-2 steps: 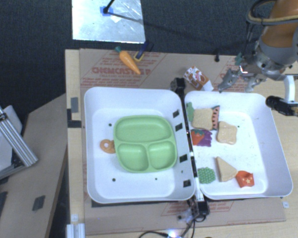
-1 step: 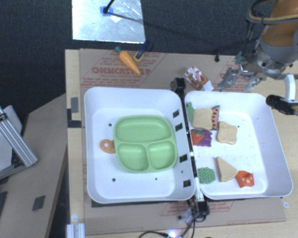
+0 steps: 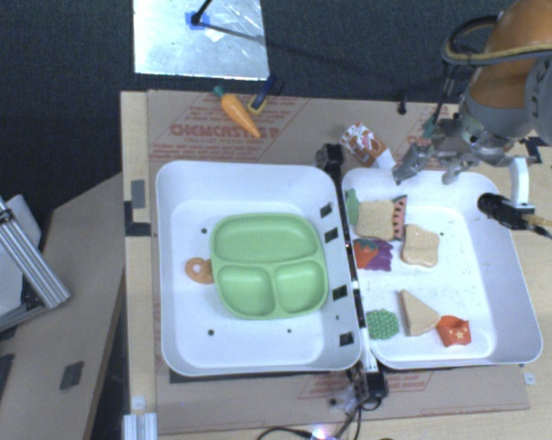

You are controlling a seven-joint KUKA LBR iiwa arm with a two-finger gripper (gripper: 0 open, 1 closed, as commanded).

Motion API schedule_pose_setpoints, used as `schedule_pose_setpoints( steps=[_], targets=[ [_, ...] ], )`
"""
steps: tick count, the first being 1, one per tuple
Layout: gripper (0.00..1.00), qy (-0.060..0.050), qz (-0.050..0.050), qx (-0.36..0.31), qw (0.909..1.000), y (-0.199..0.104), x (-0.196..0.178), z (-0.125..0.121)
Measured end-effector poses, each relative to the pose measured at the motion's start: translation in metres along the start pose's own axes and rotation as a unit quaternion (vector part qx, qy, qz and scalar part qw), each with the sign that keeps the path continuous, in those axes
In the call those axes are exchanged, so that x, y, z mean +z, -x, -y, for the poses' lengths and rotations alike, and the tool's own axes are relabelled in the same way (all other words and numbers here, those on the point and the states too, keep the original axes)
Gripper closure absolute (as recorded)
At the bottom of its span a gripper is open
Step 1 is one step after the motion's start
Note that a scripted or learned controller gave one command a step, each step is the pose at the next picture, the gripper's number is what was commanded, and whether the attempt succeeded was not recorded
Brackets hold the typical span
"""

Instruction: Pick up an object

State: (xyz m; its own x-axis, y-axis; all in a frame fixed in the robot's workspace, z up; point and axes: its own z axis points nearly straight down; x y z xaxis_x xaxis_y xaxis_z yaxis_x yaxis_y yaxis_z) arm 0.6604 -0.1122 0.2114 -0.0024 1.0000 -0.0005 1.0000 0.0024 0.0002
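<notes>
2 white bins on bench. Left bin (image 3: pixel 175 191): green 3-compartment tray (image 3: pixel 267 264) at centre, small pretzel (image 3: pixel 199 270) just beside its left edge. Right bin (image 3: pixel 496 273): bread slice (image 3: pixel 375 218), toast piece (image 3: pixel 420 247), purple item (image 3: pixel 375 256), green peas (image 3: pixel 381 323), tan wedge (image 3: pixel 416 313), red piece (image 3: pixel 454 331). Gripper (image 3: pixel 432 165) above right bin's far rim, fingers apart, nothing between them. Toy carrot (image 3: pixel 239 115) and a wrapped item (image 3: pixel 362 143) lie outside the bins.
</notes>
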Motion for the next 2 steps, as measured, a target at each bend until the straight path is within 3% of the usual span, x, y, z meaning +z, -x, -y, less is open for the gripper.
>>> schedule_pose_setpoints(
  steps=[2],
  targets=[
    [0.0, 0.0, 0.0, -0.001, 1.0, 0.003, 0.099, -0.001]
  ],
)
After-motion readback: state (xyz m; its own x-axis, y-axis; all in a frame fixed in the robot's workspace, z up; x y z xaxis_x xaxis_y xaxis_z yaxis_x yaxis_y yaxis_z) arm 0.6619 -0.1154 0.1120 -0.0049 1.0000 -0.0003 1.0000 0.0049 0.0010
